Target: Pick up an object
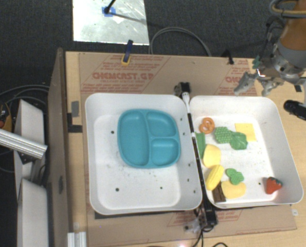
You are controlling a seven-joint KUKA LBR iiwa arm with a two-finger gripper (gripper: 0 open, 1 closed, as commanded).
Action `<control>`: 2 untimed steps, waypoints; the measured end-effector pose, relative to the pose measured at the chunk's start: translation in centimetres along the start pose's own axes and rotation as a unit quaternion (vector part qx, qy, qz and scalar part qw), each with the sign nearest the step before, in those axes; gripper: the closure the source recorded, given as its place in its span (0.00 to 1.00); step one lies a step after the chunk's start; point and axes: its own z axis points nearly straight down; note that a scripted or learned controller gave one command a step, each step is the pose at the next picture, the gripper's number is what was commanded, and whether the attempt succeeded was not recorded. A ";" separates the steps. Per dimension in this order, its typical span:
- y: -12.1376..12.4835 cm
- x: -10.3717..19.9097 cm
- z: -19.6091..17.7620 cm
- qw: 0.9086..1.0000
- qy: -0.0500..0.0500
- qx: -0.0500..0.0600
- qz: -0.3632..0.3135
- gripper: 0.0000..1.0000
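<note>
My pincer (255, 85) hangs spread wide and holds nothing, just past the far rim of the right bin (284, 130). The toy foods lie below and nearer the camera than it: a pretzel (207, 125), green grapes (223, 134), a yellow square (245, 131), and farthest off a strawberry (272, 184). They look light, stiff and slick; I judge the grapes' bumpy sides the surest hold. Beyond the bins, the cardboard (117, 73) on the surface reads "CHEMCAST", as far as I can tell.
</note>
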 end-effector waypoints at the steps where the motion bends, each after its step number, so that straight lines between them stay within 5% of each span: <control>1: -2.4 3.2 10.9 1.000 0.002 0.005 -0.002 0.00; 2: -5.5 6.5 16.2 1.000 0.001 0.001 -0.001 0.00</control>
